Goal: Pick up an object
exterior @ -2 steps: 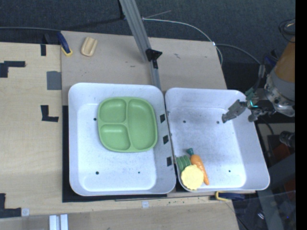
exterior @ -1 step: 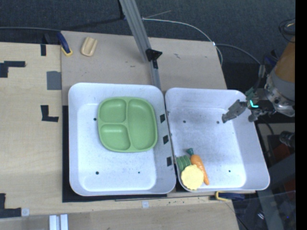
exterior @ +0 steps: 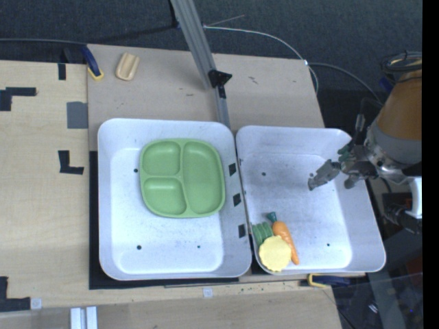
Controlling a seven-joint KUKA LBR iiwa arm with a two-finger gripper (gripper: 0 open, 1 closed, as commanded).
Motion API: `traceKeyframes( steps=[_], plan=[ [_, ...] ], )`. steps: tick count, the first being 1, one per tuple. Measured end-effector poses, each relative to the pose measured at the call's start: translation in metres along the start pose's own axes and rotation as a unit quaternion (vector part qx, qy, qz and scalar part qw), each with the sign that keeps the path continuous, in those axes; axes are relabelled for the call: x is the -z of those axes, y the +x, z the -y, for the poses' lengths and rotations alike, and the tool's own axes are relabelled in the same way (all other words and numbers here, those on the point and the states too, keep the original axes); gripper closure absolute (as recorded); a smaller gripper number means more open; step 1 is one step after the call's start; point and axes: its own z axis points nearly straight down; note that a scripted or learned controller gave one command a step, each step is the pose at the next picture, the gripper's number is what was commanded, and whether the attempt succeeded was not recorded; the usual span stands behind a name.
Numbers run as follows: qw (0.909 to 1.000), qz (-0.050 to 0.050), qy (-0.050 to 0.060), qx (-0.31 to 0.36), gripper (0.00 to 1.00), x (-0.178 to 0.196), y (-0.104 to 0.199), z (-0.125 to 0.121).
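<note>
Wooden bench [exterior: 41, 184] carries two shallow white bins side by side. Left bin [exterior: 116, 252] holds a green divided plate [exterior: 183, 177], lying flat. Right bin [exterior: 357, 252] keeps the likely targets huddled in its near-left corner: a carrot [exterior: 283, 235] touching a yellow disc [exterior: 275, 253]. From the right, the gripper [exterior: 322, 177] hangs well apart from them with nothing in it; whether it is spread or closed, I cannot tell.

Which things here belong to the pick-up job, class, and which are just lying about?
Part of the job:
- gripper, over the right bin
- toy carrot, in that bin's near left corner
- yellow round toy, touching the carrot
- green divided plate, in the left bin

Lying about:
- tan block on the bench
- metal pole
- cable
</note>
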Motion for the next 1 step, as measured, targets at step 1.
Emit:
traceKeyframes(
  steps=[1],
  plan=[
    [1.0, 0.0, 0.0, 0.0, 0.0, -0.0635, -0.0013, -0.0035]
  ],
)
